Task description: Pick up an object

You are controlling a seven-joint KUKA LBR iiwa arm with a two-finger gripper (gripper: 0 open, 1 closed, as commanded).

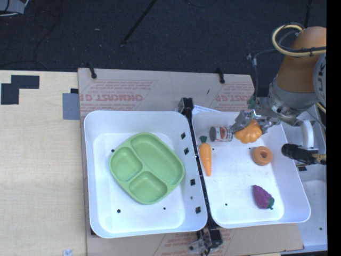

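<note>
While the arm [298, 73] reaches in over the right bin [290, 196], we see its tool [249, 122] grasping an orange pepper [249, 134] at the bin's far edge. Just left of the tool lies a small can [222, 134], and farther left a carrot [205, 156]. Nearer us sit a donut [261, 156] and a purple fruit [262, 197]. Well left, the other bin [101, 207] holds a green tray [146, 167].
</note>
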